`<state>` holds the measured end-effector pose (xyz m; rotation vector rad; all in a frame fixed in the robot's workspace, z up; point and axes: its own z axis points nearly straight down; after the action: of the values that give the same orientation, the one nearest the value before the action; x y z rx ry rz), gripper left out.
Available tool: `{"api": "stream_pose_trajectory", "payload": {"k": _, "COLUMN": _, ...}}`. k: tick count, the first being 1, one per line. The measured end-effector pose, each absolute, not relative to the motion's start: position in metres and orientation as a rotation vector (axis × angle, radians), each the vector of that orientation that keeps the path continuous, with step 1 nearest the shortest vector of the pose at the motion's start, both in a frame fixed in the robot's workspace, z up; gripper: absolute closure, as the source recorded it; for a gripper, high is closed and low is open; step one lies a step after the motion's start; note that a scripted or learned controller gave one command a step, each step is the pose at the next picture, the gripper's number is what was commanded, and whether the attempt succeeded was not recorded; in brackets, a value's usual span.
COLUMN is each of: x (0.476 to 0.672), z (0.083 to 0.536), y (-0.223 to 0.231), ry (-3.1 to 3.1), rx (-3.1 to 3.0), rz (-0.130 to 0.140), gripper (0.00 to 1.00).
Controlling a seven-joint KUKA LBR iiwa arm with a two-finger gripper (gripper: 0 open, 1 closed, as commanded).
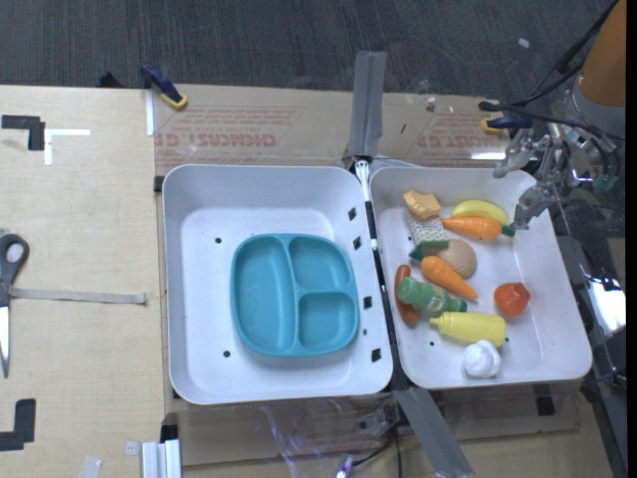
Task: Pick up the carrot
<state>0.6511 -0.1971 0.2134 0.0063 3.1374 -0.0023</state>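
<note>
2 carrots [472, 227] [447, 275] in right bin [557, 347] | 1 teal tray [296, 294] in left bin [189, 267] | gripper [534, 189] state unclear

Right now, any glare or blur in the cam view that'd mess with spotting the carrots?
Camera view: lighting is even and the shadows soft. Both carrots read sharp and orange against the right bin. The gripper at the bin's upper right is slightly soft. There is bright glare on metal at the right edge.
</note>
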Motion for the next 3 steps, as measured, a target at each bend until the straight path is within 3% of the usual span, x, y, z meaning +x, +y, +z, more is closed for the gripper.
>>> {"api": "stream_pose_trajectory", "payload": {"k": 1, "x": 0.636, "z": 0.101, "y": -0.136, "ry": 3.111, "rx": -0.289, "rz": -0.007, "gripper": 0.00}}
{"api": "stream_pose_trajectory", "payload": {"k": 2, "x": 0.641, "z": 0.115, "y": -0.135, "ry": 3.095, "rx": -0.293, "rz": -0.013, "gripper": 1.00}}
{"api": "stream_pose_trajectory", "payload": {"k": 3, "x": 0.665, "z": 0.103, "y": -0.101, "ry": 3.111, "rx": 0.237, "rz": -0.004, "gripper": 1.00}}
